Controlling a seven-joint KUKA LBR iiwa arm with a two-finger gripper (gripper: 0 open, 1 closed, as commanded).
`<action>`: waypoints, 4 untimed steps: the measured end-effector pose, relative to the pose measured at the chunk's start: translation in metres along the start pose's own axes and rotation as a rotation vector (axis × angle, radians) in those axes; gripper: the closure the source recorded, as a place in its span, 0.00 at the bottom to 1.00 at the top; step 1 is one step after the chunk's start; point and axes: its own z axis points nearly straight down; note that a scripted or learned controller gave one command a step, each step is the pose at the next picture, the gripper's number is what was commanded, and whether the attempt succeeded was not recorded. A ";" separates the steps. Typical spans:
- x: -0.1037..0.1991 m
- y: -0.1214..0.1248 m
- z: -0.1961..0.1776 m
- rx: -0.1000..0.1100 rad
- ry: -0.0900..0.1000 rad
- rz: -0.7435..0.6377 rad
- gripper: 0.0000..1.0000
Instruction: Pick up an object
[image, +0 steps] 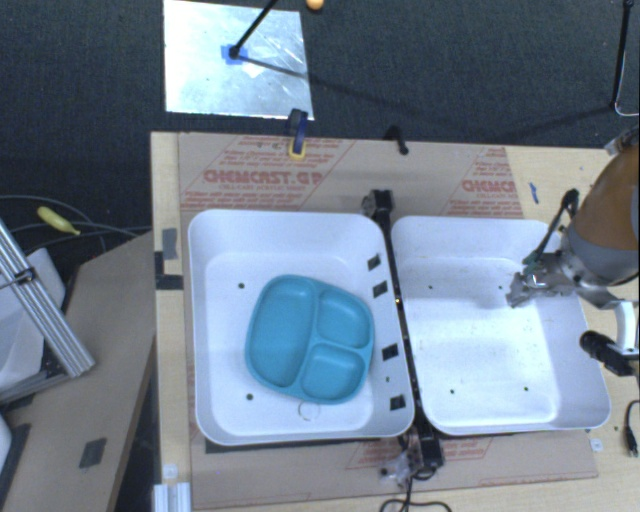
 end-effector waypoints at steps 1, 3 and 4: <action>0.028 -0.091 0.034 0.022 0.008 0.010 1.00; -0.007 -0.057 0.035 0.010 0.002 0.008 0.00; -0.006 -0.092 0.035 0.014 0.004 0.010 0.00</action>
